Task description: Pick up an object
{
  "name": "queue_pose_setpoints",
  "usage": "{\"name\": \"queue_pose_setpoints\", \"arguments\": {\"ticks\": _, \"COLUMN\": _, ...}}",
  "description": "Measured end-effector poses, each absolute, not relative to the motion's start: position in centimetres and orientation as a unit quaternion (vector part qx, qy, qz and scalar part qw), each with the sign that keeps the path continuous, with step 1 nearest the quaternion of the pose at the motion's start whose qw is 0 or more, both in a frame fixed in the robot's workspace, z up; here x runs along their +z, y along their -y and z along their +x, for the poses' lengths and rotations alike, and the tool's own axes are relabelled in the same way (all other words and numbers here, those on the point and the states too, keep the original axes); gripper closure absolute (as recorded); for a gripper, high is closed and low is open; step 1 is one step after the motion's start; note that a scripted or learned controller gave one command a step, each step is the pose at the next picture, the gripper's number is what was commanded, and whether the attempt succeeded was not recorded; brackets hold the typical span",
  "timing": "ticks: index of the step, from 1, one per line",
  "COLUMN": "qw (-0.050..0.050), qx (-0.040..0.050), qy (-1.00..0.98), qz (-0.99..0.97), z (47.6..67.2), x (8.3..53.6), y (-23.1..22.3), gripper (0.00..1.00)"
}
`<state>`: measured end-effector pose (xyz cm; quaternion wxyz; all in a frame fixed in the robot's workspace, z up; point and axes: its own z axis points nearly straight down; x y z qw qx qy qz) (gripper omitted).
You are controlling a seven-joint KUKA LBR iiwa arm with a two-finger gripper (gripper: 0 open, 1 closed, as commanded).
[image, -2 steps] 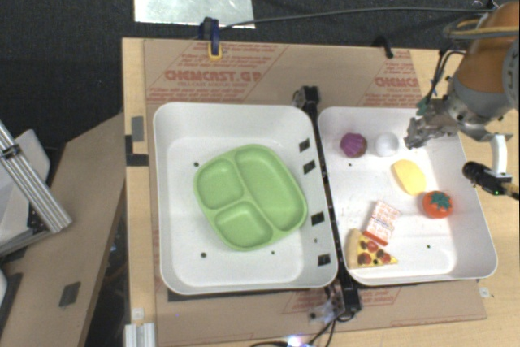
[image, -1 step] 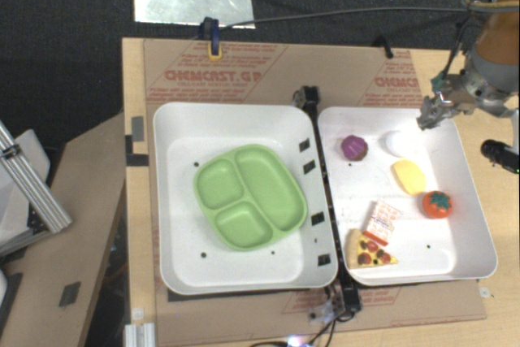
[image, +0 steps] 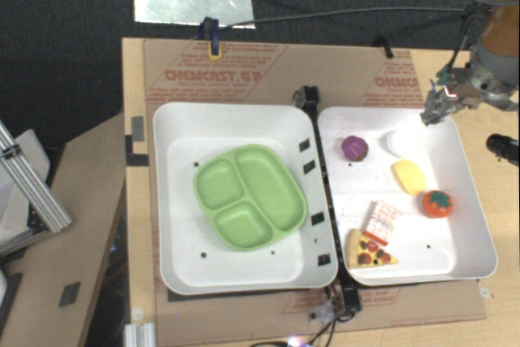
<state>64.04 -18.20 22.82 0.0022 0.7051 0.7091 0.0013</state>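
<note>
The shallow white left bin point(image: 175, 175) holds a green three-compartment plastic plate point(image: 249, 196); right of that plate, the white right bin point(image: 471, 223) contains a pizza-slice toy point(image: 370, 249), a small red-and-white carton point(image: 382, 221), a yellow lemon-like piece point(image: 409, 175), a red tomato toy point(image: 436, 204) and a purple round piece point(image: 354, 148); the gripper point(image: 435, 107) hovers at that bin's far rim, grasping nothing that shows.

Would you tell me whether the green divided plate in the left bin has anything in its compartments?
Empty. The green divided plate lies flat in the left bin, and all three compartments show only bare green surface.
</note>
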Motion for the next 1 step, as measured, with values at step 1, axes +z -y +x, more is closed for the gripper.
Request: {"name": "queue_pose_setpoints", "arguments": {"ticks": 1, "qw": 0.000, "qx": 0.0013, "qy": -0.710, "qz": 0.704, "z": 64.04, "x": 22.19, "y": 12.79, "gripper": 1.00}}
